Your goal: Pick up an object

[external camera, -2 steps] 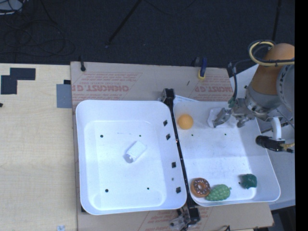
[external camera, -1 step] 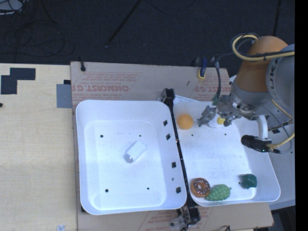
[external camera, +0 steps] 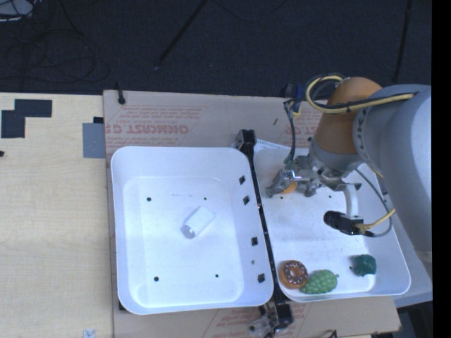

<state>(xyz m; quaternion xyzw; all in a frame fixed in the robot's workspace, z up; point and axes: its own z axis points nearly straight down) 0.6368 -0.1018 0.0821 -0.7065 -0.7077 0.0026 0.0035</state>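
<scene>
Pincer near right bin's far-left edge — open floor beyond.

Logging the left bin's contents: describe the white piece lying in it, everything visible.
The white piece is a small, short cylinder, plain white like smooth plastic, hard to tell from the bin floor. It lies on its side, tilted diagonally, its rounded end facing lower left. It rests near the middle of the left bin, touching only the floor, away from every wall.
</scene>
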